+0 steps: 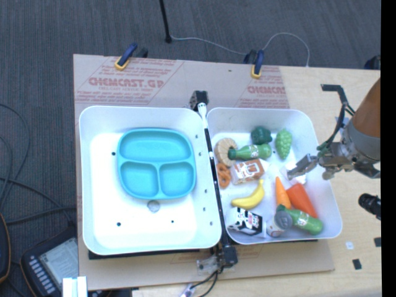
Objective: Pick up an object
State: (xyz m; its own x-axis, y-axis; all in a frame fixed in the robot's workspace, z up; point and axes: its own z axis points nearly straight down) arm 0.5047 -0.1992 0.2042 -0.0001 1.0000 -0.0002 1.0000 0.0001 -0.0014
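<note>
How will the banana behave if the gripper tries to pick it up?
The banana looks like a small, smooth plastic toy, so it is probably light, stiff and somewhat slippery. Its curved shape may let it pivot or slide out if it is pinched near an end. It lies close to the carrot and a brown packet, so a push would likely nudge those too.

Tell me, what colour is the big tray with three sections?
Light blue tray, seen in the camera view.

We see a divided tray [157, 172] in the left bin [99, 228]; toy foods, banana [250, 197] among them, crowd the right bin [328, 218].
</note>
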